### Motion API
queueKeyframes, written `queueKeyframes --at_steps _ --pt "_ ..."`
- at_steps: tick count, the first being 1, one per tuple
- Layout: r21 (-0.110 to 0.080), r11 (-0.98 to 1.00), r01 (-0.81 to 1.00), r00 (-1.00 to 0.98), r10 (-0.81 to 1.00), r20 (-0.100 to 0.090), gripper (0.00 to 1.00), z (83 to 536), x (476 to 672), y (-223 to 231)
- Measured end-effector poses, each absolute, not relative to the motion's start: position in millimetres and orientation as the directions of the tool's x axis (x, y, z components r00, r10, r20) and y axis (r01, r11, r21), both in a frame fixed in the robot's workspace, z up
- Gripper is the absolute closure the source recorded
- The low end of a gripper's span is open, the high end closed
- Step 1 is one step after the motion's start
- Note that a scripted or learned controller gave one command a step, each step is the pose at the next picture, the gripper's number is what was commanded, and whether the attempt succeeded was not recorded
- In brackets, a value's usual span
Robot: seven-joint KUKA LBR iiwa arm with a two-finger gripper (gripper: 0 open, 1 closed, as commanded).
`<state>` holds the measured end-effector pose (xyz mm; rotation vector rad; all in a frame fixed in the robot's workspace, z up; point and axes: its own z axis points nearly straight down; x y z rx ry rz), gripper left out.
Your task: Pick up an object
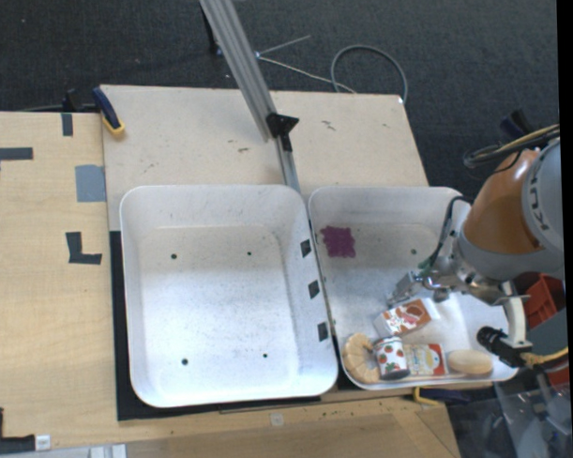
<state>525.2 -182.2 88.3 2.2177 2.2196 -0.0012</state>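
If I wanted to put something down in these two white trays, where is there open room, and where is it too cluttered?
The left tray has an open white floor from wall to wall. In the right tray, the far half is bare apart from a purple piece near the divider. The near right corner is crowded: a red-and-white packet, a small can, a bread-like piece, with the claw above.
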Motion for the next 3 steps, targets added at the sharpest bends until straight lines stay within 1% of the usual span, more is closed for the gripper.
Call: queueKeyframes --at_steps 1,2,3 --pt "0.001 0.002 1.0 -0.002 1.0 -0.001 1.0 99.1 525.0 -181.2" --pt "0.004 0.001 1.0 -0.001 1.0 -0.002 1.0 161.7 523.8 -184.2" --pt "0.003 0.001 1.0 -0.001 1.0 -0.002 1.0 208.9 519.2 -191.2"
